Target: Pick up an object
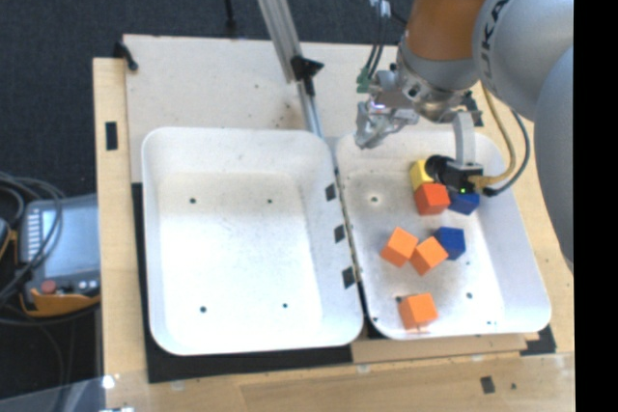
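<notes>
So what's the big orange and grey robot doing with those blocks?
The robot arm reaches in over the right bin, its gripper hanging near the bin's far left corner. It's meant to pick something up, but nothing shows in its grip. The blocks all lie in that bin: an orange block beside a yellow one, two more orange blocks next to a blue block, and one orange block nearest the front.

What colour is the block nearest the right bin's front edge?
Orange: the block sits alone near the front rim, in the camera view.

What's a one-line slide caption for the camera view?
KUKA arm's gripper poised over the right bin's far-left corner, apart from the orange, blue and yellow blocks.
</notes>
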You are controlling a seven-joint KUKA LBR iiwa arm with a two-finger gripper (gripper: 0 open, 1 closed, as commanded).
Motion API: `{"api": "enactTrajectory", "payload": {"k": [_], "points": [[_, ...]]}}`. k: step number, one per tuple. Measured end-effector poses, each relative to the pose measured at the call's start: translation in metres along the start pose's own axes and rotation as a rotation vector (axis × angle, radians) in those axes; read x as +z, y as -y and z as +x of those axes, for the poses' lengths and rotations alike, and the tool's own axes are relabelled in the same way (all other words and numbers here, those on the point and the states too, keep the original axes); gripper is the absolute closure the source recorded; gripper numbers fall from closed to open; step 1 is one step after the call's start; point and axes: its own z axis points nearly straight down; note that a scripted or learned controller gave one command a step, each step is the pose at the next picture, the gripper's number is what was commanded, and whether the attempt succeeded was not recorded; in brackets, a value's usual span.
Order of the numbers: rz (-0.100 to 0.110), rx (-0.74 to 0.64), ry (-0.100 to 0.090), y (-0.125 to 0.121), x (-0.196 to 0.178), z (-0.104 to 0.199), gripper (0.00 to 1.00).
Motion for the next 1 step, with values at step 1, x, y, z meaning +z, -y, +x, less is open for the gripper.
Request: {"api": "enactTrajectory", "payload": {"k": [1], "points": [[0.001,0.002,0.001,0.0080,0.0147,0.0507,1.00]]}}
